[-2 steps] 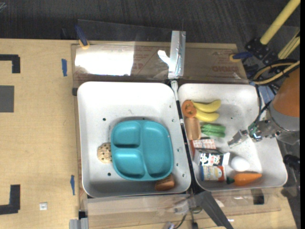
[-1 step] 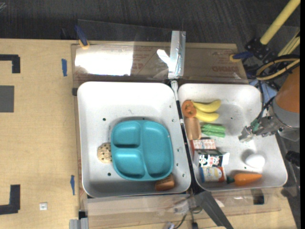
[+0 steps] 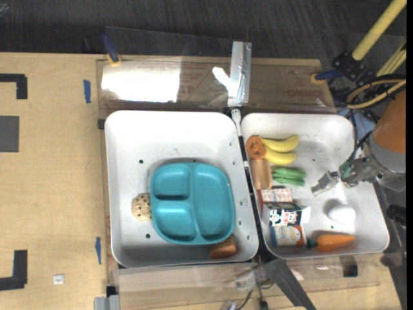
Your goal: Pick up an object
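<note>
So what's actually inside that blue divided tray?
Nothing visible: the teal tray's three compartments look bare. A cookie peeks out at its left edge, partly hidden. Whatever lies beneath the tray is covered.

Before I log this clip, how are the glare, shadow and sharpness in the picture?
Camera view: strong glare on the clear sheet behind the left bin; the white object in the right bin is nearly washed out against the floor; the gripper looks soft and blurred; the teal tray casts a mild shadow along its upper edge.
</note>
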{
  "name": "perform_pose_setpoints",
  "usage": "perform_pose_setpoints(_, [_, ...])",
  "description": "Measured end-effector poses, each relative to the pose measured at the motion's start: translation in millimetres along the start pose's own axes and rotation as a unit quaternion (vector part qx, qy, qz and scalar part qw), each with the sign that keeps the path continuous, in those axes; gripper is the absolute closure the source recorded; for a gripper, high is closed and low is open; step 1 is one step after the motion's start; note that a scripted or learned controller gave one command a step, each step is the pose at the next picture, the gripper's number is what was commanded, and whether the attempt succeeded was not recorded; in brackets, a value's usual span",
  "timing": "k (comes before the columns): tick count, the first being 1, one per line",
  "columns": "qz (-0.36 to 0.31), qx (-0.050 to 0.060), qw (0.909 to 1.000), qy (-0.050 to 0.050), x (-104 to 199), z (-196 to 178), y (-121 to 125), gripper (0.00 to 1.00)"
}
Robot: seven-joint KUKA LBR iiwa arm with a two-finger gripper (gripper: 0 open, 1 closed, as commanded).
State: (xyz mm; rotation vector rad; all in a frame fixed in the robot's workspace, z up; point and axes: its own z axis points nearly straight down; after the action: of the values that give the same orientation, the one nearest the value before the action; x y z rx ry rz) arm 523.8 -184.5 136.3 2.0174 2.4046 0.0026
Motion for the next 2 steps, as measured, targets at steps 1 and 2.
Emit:
perform_pose_setpoints(1, [-0.013, -0.006, 0.9999, -0.003, 76.9, 43.9, -3.2, 0.0])
perform_pose_setpoints(2, [0.05, -0.008, 0.9987, -0.004, 73.0, 43.4, 77.5, 0.0])
